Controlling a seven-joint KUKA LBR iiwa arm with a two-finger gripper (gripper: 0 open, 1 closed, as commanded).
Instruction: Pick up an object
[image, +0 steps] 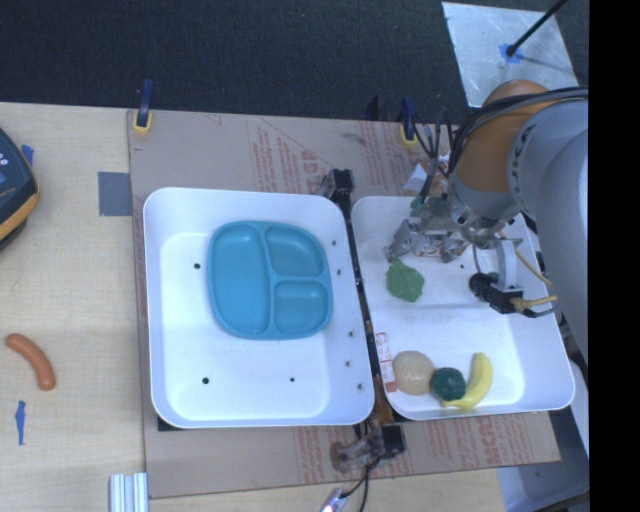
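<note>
Green lump (405, 281) sits just below my gripper (418, 243); I cannot tell how it's set, so I risk nudging it aside, missing.

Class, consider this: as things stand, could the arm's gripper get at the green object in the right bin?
Probably yes: the gripper hangs just above the green object, which lies alone on bare bin floor.

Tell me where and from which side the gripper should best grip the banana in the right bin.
Probably the banana's upper half, from straight above, with the fingers closing across its narrow width. Its lower end lies against the dark green ball and close to the right bin's near wall; the upper end has bare floor around it.
</note>
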